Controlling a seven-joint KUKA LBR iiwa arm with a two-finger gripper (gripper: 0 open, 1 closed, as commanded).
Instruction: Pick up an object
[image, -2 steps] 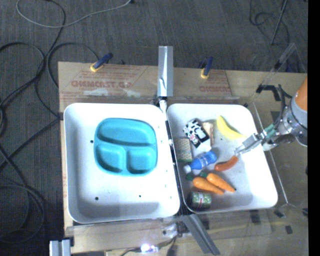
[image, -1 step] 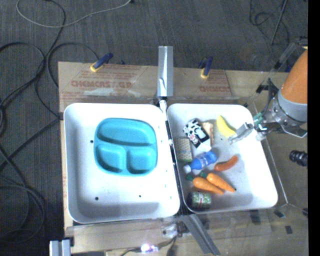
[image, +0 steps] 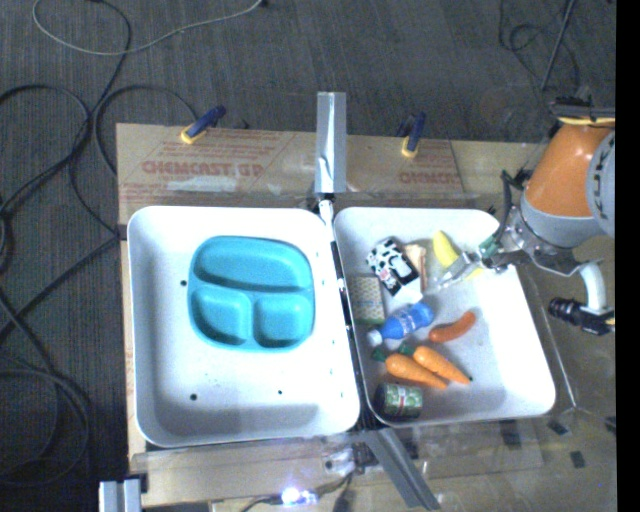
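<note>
The right bin (image: 520, 385) holds a pile of small items. At its back lie a black-and-white cow-patterned carton (image: 391, 265) and a yellow piece (image: 443, 246). A blue plastic bottle (image: 407, 321) lies in the middle, with a small orange-red pepper (image: 455, 326) to its right. Two orange carrots (image: 428, 366) lie in front of them, and a green can (image: 401, 400) rests at the front wall. My gripper (image: 462, 268) reaches in low from the right, its tip just right of the yellow piece. Nothing is visibly held in it.
The left bin (image: 160, 390) carries a blue divided tray (image: 253, 292). A greenish mesh pad (image: 364, 297) lies against the right bin's left wall. The orange-banded arm (image: 560, 185) hangs over the right bin's back right corner. Clamps (image: 203, 123) hold the cardboard behind the bins.
</note>
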